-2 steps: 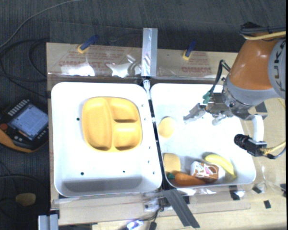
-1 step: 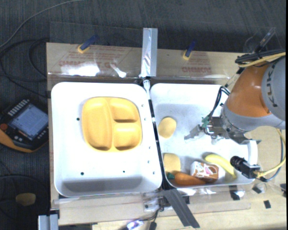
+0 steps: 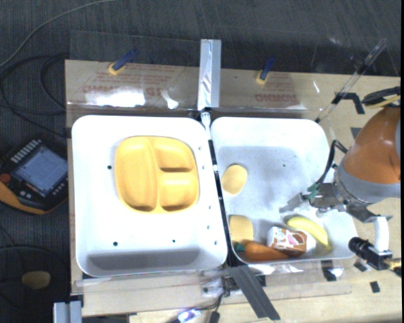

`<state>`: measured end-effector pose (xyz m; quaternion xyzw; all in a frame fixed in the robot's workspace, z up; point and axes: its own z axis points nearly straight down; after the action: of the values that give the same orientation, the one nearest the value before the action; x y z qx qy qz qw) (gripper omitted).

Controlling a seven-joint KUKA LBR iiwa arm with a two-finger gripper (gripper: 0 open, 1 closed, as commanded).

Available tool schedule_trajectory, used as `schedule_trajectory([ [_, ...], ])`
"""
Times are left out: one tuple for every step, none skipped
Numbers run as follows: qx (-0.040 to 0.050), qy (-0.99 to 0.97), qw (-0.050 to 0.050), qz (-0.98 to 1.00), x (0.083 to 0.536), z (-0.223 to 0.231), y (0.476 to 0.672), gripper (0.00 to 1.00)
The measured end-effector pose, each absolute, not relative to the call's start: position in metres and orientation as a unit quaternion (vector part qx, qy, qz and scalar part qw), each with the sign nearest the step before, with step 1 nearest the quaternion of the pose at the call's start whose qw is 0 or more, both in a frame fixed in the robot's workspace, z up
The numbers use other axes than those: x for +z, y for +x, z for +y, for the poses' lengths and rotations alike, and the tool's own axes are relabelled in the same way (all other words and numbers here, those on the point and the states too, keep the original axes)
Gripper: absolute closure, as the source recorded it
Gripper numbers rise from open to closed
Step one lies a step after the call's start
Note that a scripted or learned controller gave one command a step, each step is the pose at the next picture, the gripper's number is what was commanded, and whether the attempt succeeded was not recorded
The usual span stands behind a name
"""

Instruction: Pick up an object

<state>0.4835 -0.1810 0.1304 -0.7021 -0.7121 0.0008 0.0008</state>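
Seen from above: the arm [image 3: 376,157] reached in from the right, its hand [image 3: 308,199] low over the right bin [image 3: 269,136]; I could not tell how the hand stood. Just below it lay a banana [image 3: 311,229], beside a small carton [image 3: 287,239], a carrot [image 3: 262,252] and a yellow block [image 3: 240,227]. A pale round piece [image 3: 234,179] sat apart. The left bin [image 3: 94,200] held a yellow divided tray [image 3: 156,173].

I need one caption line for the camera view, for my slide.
Gripper poised above a banana in the right bin; yellow divided tray in the left bin.
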Motion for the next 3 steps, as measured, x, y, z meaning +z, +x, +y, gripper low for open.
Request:
schedule_trajectory([
  [-0.0023,-0.760,-0.002,-0.650,0.089,-0.180,0.501,0.00],
  [-0.0035,-0.711,-0.006,-0.703,0.090,-0.194,0.489,0.00],
  [-0.0038,-0.671,-0.001,-0.741,0.090,-0.203,0.488,0.00],
])
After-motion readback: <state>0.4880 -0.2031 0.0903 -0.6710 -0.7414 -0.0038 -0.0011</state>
